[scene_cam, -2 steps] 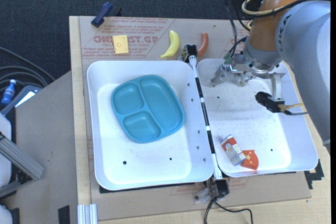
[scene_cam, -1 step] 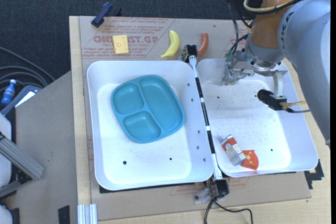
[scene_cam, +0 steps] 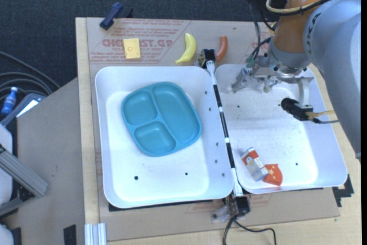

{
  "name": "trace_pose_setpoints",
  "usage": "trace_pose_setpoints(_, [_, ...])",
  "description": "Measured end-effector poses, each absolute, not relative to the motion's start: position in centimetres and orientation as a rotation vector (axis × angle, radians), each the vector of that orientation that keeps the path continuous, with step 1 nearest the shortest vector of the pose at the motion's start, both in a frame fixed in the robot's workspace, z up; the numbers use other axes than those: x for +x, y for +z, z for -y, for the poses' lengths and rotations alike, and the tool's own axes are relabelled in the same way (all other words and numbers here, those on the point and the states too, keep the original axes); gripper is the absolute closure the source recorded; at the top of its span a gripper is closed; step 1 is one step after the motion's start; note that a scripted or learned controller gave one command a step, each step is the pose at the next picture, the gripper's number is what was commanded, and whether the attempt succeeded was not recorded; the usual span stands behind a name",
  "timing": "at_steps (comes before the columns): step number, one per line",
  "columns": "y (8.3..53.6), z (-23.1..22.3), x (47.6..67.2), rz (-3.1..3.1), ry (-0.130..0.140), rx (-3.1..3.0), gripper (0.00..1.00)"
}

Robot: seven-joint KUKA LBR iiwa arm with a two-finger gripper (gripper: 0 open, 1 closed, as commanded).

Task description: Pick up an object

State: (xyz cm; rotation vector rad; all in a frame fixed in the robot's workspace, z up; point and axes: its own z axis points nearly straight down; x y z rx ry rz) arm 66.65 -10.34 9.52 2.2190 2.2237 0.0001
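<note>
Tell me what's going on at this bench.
The grey arm reaches in from the right, with its tool low over the far end of the right bin. A small orange and white packet lies at that bin's near end, well apart from the tool, so nothing is picked up yet. A blue divided plate sits in the left bin.

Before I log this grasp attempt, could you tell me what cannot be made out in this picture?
Camera view: the label on the packet is too small to read.
Camera view: the far corner of the right bin is hidden by the arm.
Camera view: the red lettering on the board is partly covered by the yellow block.
</note>
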Motion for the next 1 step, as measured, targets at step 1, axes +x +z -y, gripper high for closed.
trace_pose_setpoints(1, [10.57, 10.31, 66.71, -2.223, 0.001, 2.217, 1.00])
